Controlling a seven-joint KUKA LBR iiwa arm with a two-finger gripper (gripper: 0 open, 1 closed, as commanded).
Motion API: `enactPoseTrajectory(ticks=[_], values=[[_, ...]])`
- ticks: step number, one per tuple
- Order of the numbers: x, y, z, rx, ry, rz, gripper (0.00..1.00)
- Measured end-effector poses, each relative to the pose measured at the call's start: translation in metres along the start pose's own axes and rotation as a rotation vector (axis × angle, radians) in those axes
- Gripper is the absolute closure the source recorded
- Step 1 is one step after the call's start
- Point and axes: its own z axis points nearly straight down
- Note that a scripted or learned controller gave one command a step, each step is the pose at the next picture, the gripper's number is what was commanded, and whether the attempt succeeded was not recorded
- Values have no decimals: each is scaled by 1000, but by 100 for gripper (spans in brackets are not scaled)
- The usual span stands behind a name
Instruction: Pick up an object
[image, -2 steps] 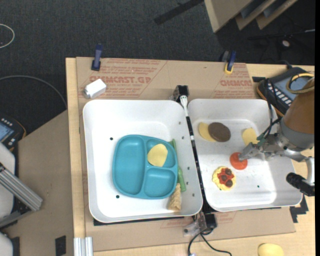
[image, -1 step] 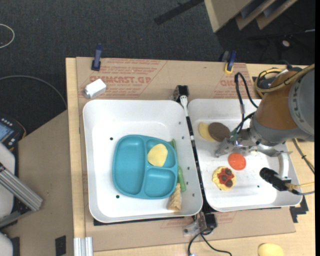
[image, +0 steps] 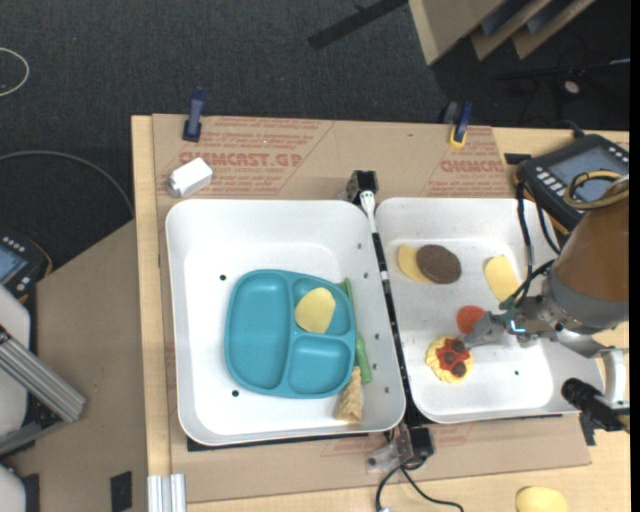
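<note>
The gripper (image: 487, 328) hangs low in the right bin (image: 530, 400), just right of a red piece (image: 469, 318) and above a small pizza (image: 449, 359); whether its fingers are parted cannot be told, and nothing shows between them. A brown disc (image: 438, 263) lies toward that bin's far edge. The left bin (image: 200, 300) holds a teal tray (image: 270, 335).

A robotics lab: cardboard-topped bench (image: 300, 150) clamped down, cables (image: 60, 170) trailing over dark carpet.
</note>
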Motion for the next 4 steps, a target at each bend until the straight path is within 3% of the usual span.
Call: enactPoseTrajectory(ticks=[1,2,3,4], values=[[43,40,33,-9,-4,-5,0],[60,3,30,-10,-4,-2,0],[58,5,19,-16,-9,0,100],[5,-5,30,-12,-2,-1,100]])
